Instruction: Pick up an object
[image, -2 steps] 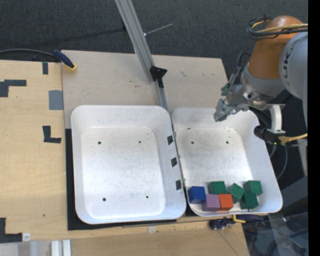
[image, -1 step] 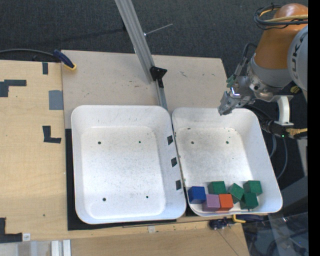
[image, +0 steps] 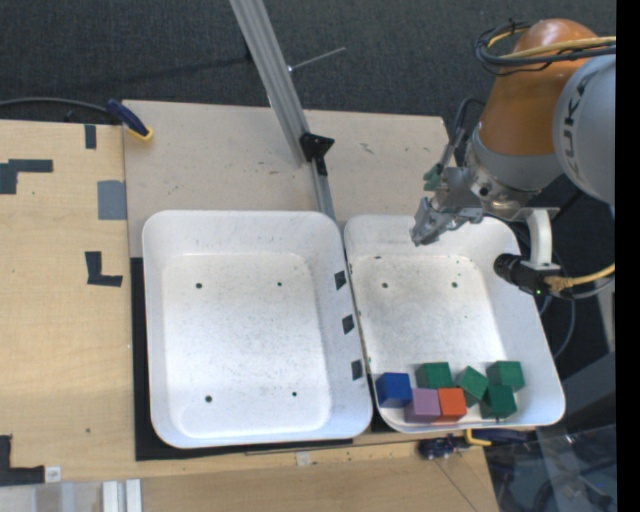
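Hand: the hand (image: 430, 228) hangs over the far rim of the right bin (image: 420, 310). Whether it is open or closed cannot be told, and nothing can be seen in its hold.
Task things: small matte blocks (image: 472, 381) lie at the opposite end of that bin from the hand, well apart from it and packed against the near wall.
Shapes and colours: a blue cube (image: 394, 388) is farthest to the hand's left. Beside it are a purple block (image: 426, 403) and an orange block (image: 452, 402) touching each other, with green blocks (image: 433, 375) around them, some tilted.
Bins: both are shallow, white, smooth plastic with rounded corners and speckled floors. The left bin (image: 240, 320) sits just beside the right one.
In the way: bare bin floor lies between the hand and the blocks.
Around: a pale wooden tabletop (image: 200, 160) with grey and black tape patches. A slanted metal rail (image: 275, 70) stands beyond the bins, left of the hand.
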